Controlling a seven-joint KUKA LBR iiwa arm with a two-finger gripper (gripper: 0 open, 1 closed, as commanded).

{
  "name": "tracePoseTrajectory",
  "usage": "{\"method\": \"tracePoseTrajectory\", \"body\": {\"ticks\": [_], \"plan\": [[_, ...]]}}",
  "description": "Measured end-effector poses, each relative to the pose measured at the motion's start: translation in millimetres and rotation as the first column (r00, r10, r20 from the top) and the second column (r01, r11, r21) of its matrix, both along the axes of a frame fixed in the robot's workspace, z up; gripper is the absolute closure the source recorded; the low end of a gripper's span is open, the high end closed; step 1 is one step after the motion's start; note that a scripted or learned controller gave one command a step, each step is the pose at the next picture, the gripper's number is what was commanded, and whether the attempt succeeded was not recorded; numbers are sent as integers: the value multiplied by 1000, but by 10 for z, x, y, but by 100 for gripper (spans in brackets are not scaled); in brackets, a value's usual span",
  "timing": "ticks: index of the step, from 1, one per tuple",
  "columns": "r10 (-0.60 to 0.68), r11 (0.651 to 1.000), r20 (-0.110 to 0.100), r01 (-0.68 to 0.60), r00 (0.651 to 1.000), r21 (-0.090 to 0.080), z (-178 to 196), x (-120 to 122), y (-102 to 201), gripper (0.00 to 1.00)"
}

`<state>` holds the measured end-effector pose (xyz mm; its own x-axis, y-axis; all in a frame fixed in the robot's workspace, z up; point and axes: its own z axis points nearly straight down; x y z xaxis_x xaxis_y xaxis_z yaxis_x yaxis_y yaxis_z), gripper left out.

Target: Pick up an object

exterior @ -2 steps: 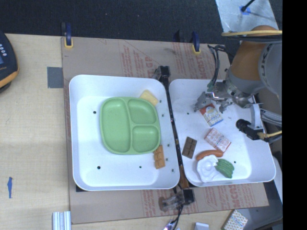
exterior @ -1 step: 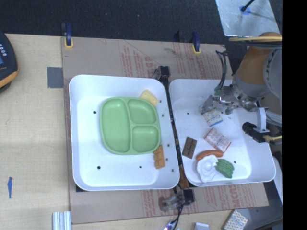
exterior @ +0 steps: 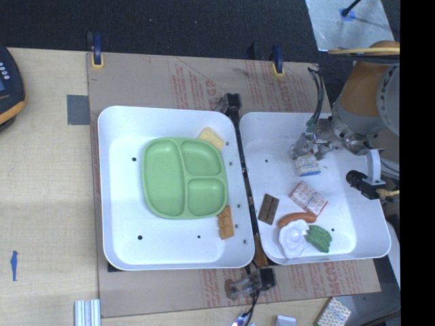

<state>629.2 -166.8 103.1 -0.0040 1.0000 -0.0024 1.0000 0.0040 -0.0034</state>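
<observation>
a small white-and-blue packet (exterior: pixel 308 166) is lying in the upper part of the right shallow white bin (exterior: pixel 268 131), and the metal two-finger gripper (exterior: pixel 311 147) is sitting right over it, touching or nearly touching its top edge; whether the packet is actually between the fingers cannot be told. the grey arm with its orange band (exterior: pixel 363 87) is reaching in from the right above that bin. below the packet, a red-and-white patterned box (exterior: pixel 308 198) is lying tilted, and nearer the front wall a brown chocolate-like bar (exterior: pixel 268 209), an orange sausage-shaped toy (exterior: pixel 296 218), a white fried-egg toy (exterior: pixel 293 240) and a green leafy toy (exterior: pixel 319 238) are clustering together. in the left shallow white bin (exterior: pixel 115 182), a light green divided plastic plate (exterior: pixel 183 178) is resting in the middle, with a pale yellow cheese-like wedge (exterior: pixel 211 138) at its upper right edge and a small brown waffle-like piece (exterior: pixel 225 223) just beside its lower right edge. both bins are sitting on a cardboard sheet (exterior: pixel 170 80) on the wooden worktop (exterior: pixel 41 195).
</observation>
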Motion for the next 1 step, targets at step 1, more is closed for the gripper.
{"method": "tracePoseTrajectory", "body": {"ticks": [1], "plan": [[10, 1000, 12, -10, 1000, 6, 957, 229, 1085, 100]]}}
